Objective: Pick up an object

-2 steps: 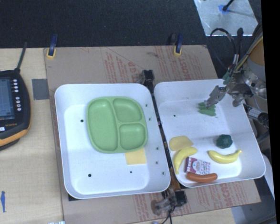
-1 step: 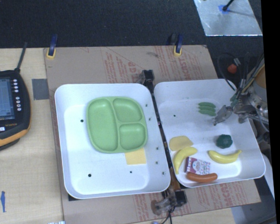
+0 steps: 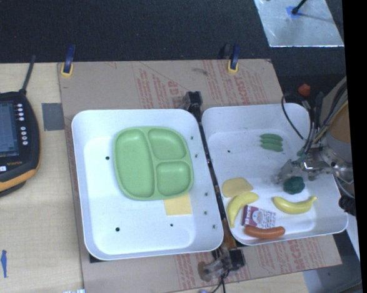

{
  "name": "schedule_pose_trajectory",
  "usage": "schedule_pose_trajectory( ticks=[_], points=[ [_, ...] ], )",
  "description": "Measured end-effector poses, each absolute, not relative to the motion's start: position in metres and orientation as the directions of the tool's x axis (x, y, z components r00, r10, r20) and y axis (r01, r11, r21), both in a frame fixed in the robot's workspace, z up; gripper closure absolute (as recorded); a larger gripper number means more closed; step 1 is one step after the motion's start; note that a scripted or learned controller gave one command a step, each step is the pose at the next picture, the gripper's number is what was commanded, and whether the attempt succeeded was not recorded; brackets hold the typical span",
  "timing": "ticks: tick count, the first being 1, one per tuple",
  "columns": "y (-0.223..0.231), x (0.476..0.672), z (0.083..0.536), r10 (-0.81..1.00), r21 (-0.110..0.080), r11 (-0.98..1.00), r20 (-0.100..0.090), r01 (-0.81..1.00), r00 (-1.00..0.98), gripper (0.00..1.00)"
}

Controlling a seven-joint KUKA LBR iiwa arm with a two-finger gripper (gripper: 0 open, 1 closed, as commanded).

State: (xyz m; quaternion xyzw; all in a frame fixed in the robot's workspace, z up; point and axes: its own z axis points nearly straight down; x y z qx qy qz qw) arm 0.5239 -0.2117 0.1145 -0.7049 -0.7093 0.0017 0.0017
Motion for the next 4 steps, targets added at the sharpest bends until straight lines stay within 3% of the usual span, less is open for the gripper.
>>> schedule_pose_trajectory(
  ticks=[1, 2, 3, 4],
  points=[
    [-0.213, 0.524, 0.125, 1.0, -0.006, 0.009, -0.002, 1.0, -0.009, 1.0],
    [-0.213, 0.524, 0.125, 1.0, -0.006, 0.009, -0.002, 1.0, -0.009, 0.0],
    [-0.212, 0.476, 0.147, 1.0, -0.005, 0.006, 0.0, 1.0, -0.006, 0.0],
    [-0.212, 0.542, 0.091, 1.0, -0.004, 0.007, -0.001, 1.0, -0.007, 0.0]
  ],
)
